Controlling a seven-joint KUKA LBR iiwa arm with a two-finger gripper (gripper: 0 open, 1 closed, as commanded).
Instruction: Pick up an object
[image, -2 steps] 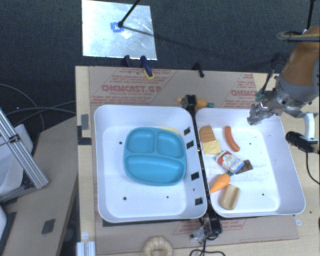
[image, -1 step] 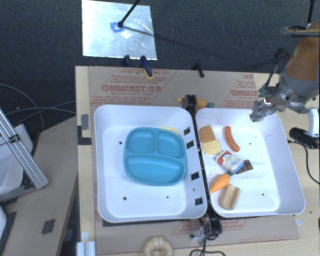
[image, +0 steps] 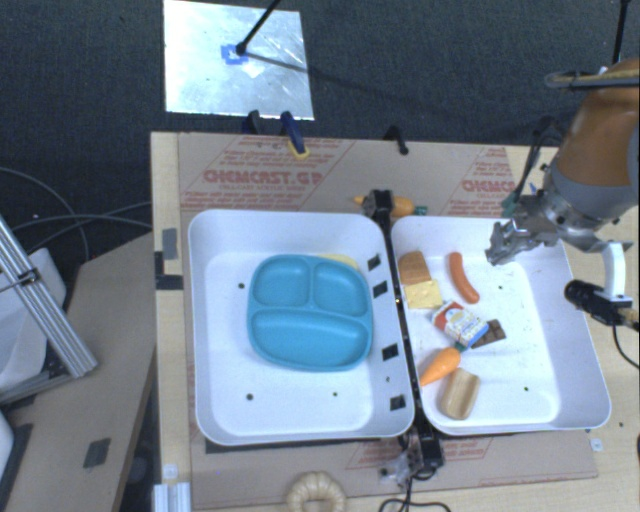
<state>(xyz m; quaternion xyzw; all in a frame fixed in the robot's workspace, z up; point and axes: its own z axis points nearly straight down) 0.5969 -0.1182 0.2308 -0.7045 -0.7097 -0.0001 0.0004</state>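
The right bin holds several toy foods: a brown bread piece, a yellow cheese block, a red sausage, a small printed box, a dark chocolate bar, an orange carrot and a tan cylinder. My gripper hangs over the bin's upper right part, to the right of the sausage and apart from it. Nothing shows between its fingers.
The left bin holds a blue divided plate with a yellow thing peeking from behind its far edge. A black divider runs between the bins. An orange-yellow item lies at the divider's far end. A beige ring rests on the bench front.
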